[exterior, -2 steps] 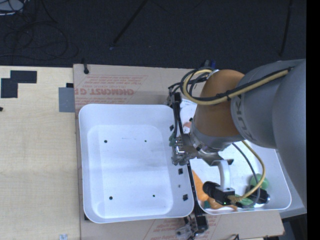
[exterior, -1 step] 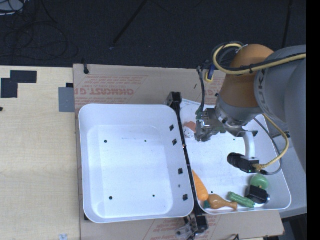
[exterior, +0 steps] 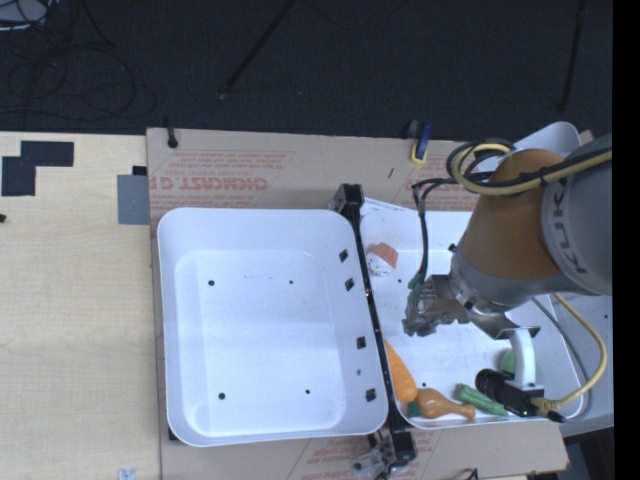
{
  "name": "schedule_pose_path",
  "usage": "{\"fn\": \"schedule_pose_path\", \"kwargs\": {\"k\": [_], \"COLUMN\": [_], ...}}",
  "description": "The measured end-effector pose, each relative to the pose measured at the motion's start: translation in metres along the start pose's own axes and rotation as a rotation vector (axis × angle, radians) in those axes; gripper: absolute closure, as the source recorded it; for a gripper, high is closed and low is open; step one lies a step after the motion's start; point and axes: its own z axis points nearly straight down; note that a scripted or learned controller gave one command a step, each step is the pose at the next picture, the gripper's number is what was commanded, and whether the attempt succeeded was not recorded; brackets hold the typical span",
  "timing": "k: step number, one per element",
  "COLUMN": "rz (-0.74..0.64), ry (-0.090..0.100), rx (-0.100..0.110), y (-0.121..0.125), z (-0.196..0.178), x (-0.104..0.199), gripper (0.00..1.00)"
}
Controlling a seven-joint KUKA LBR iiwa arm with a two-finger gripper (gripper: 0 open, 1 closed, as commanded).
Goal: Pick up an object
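The jaws are hanging low inside the right bin [exterior: 455,353], pointing toward its left wall. They are looking dark and blurred, so I cannot tell if they are wide or narrow. Just below them an orange toy carrot [exterior: 400,372] is lying along that wall. An orange gourd-shaped toy [exterior: 440,403] and a green piece [exterior: 482,400] are resting beside it. A small red-and-white item [exterior: 382,258] is lying farther up. The left bin [exterior: 175,268] is sitting alongside on the desk [exterior: 70,308].
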Motion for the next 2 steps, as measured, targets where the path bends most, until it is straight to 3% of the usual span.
{"fn": "schedule_pose_path", "kwargs": {"k": [1,2], "rz": [-0.006,-0.012], "ry": [0.000,0.000], "rx": [-0.027,-0.006], "y": [0.022,-0.005], "z": [-0.311,-0.301], "x": [0.043,0.130], "gripper": [1.00,1.00]}}
